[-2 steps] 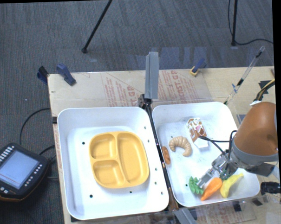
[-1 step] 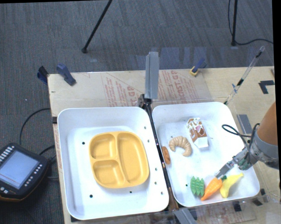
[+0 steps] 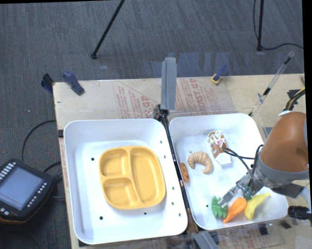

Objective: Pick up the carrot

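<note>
The carrot (image 3: 235,210) lies in the near right corner of the right bin (image 3: 197,126). Its long axis runs on a slant: the orange root points up and right toward the arm, and the green leafy top (image 3: 218,207) points left and toward the bin's near wall. The gripper (image 3: 235,192) sits just above the carrot, seemingly touching its upper end. Whether its jaws are spread or pressed together I cannot tell, since they are small and dark and partly hidden under the wrist, and no part of the carrot is clearly seen between them. Just right of the carrot lies a yellow banana (image 3: 255,205), its upper end hidden by the arm. Farther from the carrot are a croissant (image 3: 201,161), a small carton (image 3: 218,146) and a small sausage-like piece (image 3: 184,172).
</note>
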`<state>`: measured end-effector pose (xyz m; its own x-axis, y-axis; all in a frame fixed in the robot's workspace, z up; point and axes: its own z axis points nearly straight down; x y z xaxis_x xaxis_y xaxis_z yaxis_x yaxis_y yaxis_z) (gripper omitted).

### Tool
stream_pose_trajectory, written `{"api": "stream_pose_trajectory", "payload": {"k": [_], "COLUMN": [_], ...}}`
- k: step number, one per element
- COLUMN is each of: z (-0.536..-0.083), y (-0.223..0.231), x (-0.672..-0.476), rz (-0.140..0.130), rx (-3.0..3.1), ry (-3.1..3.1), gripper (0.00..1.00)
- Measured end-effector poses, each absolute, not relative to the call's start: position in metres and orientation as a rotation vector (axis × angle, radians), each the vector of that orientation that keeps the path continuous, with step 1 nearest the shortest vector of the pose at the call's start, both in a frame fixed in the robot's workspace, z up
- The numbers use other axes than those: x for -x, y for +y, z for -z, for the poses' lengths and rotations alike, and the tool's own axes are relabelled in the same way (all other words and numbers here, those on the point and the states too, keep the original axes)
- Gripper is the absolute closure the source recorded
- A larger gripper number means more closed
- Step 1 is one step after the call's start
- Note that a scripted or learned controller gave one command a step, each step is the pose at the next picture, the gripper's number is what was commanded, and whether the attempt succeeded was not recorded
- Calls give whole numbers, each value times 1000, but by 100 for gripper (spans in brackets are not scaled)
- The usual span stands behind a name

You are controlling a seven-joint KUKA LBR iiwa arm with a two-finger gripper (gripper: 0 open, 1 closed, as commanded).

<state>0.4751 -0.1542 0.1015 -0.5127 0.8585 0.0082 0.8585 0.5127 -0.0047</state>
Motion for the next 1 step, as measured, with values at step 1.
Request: {"api": "stream_pose_trajectory", "payload": {"k": [1], "z": [-135], "y": [-212], "x": [-476], "rz": [-1], "rx": [1803], "ry": [-2568], "gripper": [0]}}
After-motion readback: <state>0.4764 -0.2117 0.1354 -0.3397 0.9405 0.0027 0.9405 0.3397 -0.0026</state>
